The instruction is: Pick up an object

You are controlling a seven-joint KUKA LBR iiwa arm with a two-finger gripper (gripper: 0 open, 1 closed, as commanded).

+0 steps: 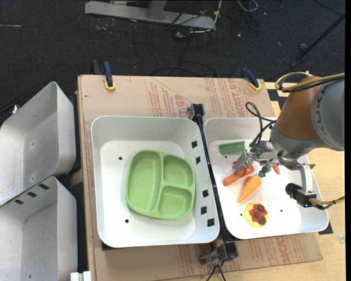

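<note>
Jaws unreadable from my remote station: gripper (249, 161) hangs low over the right bin (312, 222). From left, a green divided plate (160, 184) fills the left bin (104, 181); two orange carrots (245, 182) lie just beside the gripper.

Dark floor (49, 38) strewn with cables (241, 16); brown cardboard sheet (159, 96) over the bench, held by clamps (108, 75).

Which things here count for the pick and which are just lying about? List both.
For the pick:
- gripper, low in the right bin
- carrot under it
- smaller orange-red piece beside the carrot
- green block
- yellow piece with dark spots

Lying about:
- green divided plate in the left bin
- blue clamps on the board's far edge
</note>
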